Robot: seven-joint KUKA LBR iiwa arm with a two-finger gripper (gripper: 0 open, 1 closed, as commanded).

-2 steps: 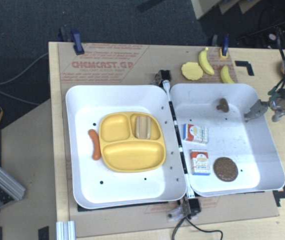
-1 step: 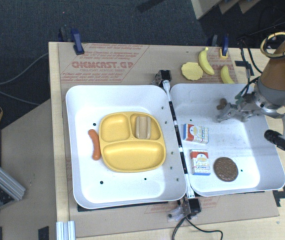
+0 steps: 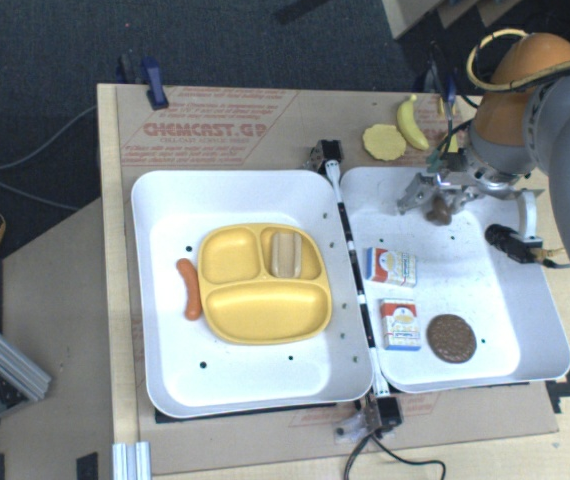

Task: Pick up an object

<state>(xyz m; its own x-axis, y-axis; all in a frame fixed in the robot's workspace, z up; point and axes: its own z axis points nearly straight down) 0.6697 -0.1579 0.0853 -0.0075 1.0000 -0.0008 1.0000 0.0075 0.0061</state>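
The end effector sits low in the far corner of the right bin, its fingers spread around a small brownish object I cannot identify; no closed grip is evident. This looks like the grasp step: next the fingers must close squarely, then lift straight up clear of the bin wall.

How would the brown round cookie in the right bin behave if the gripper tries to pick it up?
The cookie lies flat on the right bin, so fingers would probably struggle to get under its thin edge. It looks like a stiff disc, so it should not flop. Being flat, it will more likely slide than roll if pushed.
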